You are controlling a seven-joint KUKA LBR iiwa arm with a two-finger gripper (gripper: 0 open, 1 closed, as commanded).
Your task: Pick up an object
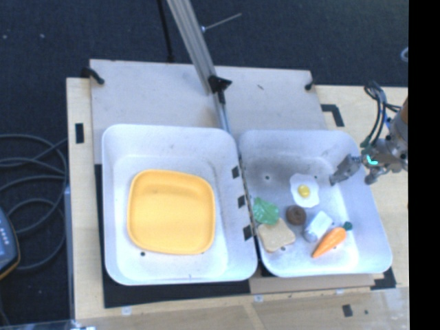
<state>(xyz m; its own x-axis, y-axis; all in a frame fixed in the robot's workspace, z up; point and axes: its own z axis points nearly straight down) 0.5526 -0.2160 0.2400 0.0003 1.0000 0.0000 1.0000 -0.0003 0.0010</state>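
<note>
Six small toy foods lie clustered in the right bin (357, 249), any of them a candidate for picking: fried egg (304, 190), white with a yellow yolk, nearest the bin's middle; brown round piece (296, 215) just below it, perhaps a cookie or mushroom cap; green leafy piece (265, 212) by the left wall; tan toast slice (276, 236) touching the green piece's lower edge; pale white-blue block (319, 223); orange carrot (329, 242) with green tip, lying aslant, just beside the block; the crowding toward the lower half leaves the egg the most open to a grasp, by my judgement. Hand (356, 168) hangs over the bin's upper right part, apart from every item, nothing between its fingers; two dark fingers appear spread apart, so wide and ready to descend. Left bin (113, 184) carries a yellow square plate (171, 211), lying flat. Both bins rest side by side on the pale wooden tabletop (82, 102).
</note>
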